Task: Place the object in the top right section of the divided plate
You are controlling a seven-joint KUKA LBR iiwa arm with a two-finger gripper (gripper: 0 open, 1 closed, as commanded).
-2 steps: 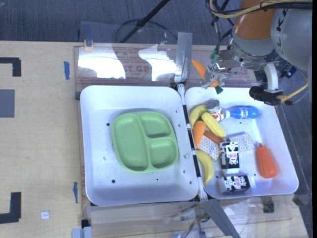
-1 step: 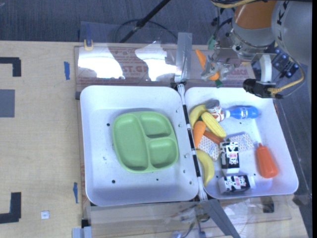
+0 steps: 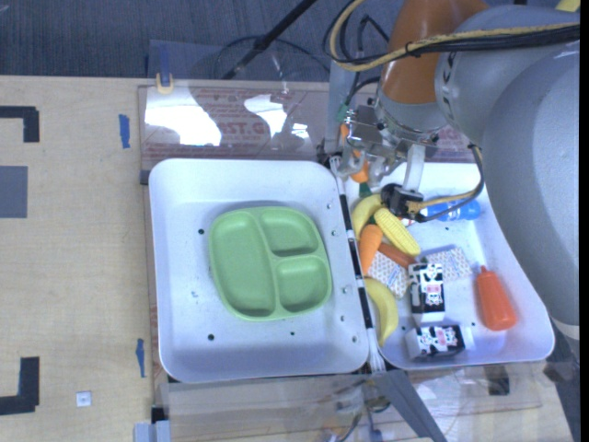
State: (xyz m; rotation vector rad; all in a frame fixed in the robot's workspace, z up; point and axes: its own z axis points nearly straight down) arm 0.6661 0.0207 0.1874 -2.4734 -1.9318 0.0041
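**Gripper over right bin's far-left corner, plate sits bare in left bin**

Landmark: green divided plate, centred in the left bin. Smooth moulded plastic, rounded corners, one large section on its left, two smaller ones stacked on its right.

Right of the plate, past the black divider, the right bin is crowded: corn cob lying across a banana, orange carrot just below, second banana nearest the plate's lower right. Further right: two black-and-white cow-print cartons, patterned flat packet, glossy orange bottle, blue item under cables.

Gripper is up-right of the plate, above the banana/corn pile, something orange at its tip. Can't tell whether its pincer is apart or together. Which object is the target: can't tell.
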